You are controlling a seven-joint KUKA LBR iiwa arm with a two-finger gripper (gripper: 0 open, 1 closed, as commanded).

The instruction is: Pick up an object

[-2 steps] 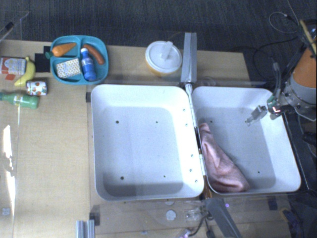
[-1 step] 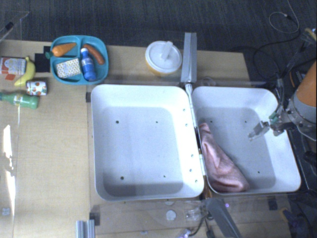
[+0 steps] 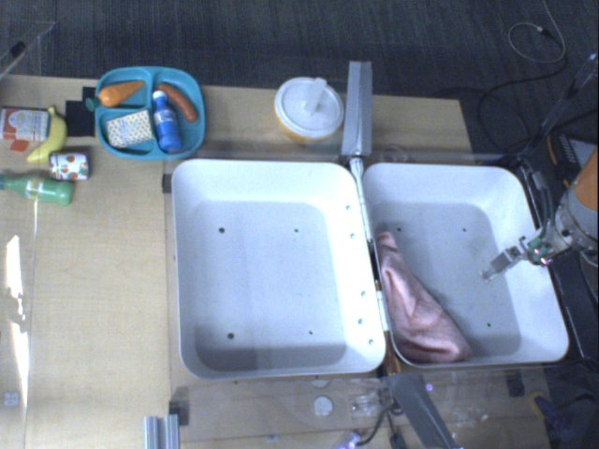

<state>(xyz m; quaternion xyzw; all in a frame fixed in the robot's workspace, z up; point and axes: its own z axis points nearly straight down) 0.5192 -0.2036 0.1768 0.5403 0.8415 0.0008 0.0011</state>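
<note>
While the pincer (image 3: 501, 263) hangs apparently empty, its opening unclear, over the right bin (image 3: 524, 190), it should descend squarely onto the pink cloth (image 3: 416, 307) bunched along that bin's left wall.

Arm (image 3: 582, 209) low, wrist tilted leftward

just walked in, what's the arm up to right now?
The KUKA arm reaches in from the right, and its gripper hangs over the right side of the right bin. The only object in that bin is a pink cloth, bunched against the left wall, apart from the gripper. Nothing is between the fingers, so no pick has happened yet. The left bin sits beside it. Off to the upper left of the bench are a blue divided tray of toy food and a white lidded cup.
</note>
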